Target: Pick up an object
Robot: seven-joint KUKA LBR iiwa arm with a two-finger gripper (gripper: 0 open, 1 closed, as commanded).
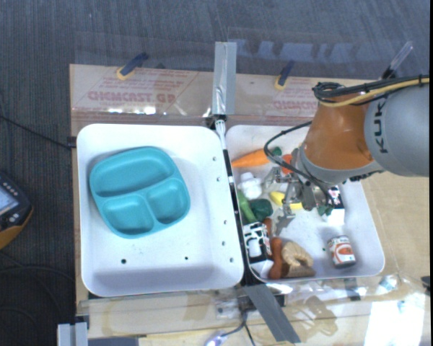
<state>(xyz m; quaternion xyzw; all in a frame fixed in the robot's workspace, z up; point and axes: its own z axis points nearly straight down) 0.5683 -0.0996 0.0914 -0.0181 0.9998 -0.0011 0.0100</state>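
1. Two white bins side by side on the table [94, 85]: left bin [108, 265], right bin [368, 244].
2. In the left bin, a teal three-compartment tray [138, 190], lying flat, tilted slightly against the bin's edges.
3. In the right bin, a clutter of small objects: orange carrot [250, 159] near the top left, green vegetable [258, 209] beside the dividing wall, tan bread-like piece [297, 256] and reddish sausage [276, 256] near the bottom edge, touching each other.
4. Small red-and-white can [340, 251] apart from the pile, toward the bin's lower right corner.
5. Arm with orange band [339, 139] reaching in from the right, over the right bin.
6. Jaws [294, 202] low above the bin's middle, just beside the green vegetable; released or clenched, cannot tell; nothing visibly between them.
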